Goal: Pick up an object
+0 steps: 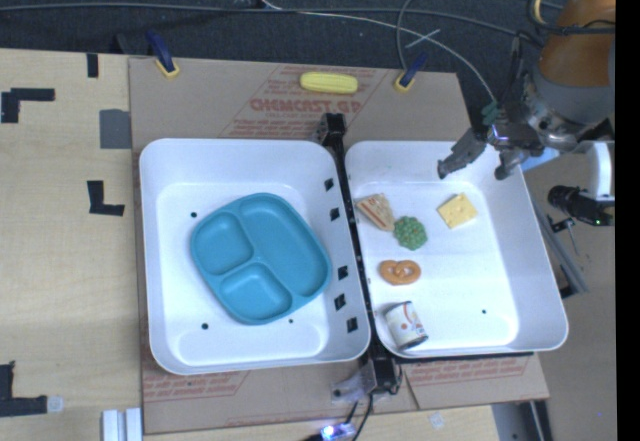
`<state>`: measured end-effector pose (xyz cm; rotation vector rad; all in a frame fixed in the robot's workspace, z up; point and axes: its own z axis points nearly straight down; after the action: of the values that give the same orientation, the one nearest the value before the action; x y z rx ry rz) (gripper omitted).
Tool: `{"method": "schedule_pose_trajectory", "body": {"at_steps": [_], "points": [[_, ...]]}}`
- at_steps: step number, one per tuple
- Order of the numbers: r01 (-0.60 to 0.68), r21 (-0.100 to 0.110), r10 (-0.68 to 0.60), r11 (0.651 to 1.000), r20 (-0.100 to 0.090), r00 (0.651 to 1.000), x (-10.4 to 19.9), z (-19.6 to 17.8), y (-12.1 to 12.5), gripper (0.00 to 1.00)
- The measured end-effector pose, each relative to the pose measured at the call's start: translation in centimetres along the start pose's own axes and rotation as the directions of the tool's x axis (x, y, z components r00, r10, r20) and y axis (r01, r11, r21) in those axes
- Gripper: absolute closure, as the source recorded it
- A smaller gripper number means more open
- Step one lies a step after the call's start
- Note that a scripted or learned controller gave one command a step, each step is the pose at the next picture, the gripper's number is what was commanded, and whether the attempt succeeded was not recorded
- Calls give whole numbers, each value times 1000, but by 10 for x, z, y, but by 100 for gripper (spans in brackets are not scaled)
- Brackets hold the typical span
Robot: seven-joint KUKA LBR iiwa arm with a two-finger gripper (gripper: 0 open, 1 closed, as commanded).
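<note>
Hovering over the upper right corner of the right bin (520,259), claw (480,161) spread wide, grasping nothing. Candidate objects grouped mid-bin, apart from one another: cheese wedge (458,211) nearest the claw, broccoli floret (409,232), sandwich slice (376,212), pretzel (400,272), small can (405,324) lying on its side by the front wall. Likely toy food: light, stiff, smooth. Cheese wedge best taken across its flat parallel sides; can prone to rolling. Left bin (160,229) occupied by blue divided plate (260,257).

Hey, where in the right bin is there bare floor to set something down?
Bare floor lies right of the pretzel and can, below the cheese. Crowded along the divider: sandwich, broccoli, pretzel, can.
</note>
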<state>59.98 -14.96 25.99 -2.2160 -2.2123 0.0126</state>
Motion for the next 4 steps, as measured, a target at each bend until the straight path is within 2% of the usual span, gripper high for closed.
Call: {"method": "schedule_pose_trajectory", "body": {"at_steps": [1,2,4], "points": [[3,-12,-3,1000,2,1000,0,-7,2,0],[3,-8,-3,1000,2,1000,-4,53,9,0],[3,-7,-3,1000,2,1000,-1,171,4,0]]}}
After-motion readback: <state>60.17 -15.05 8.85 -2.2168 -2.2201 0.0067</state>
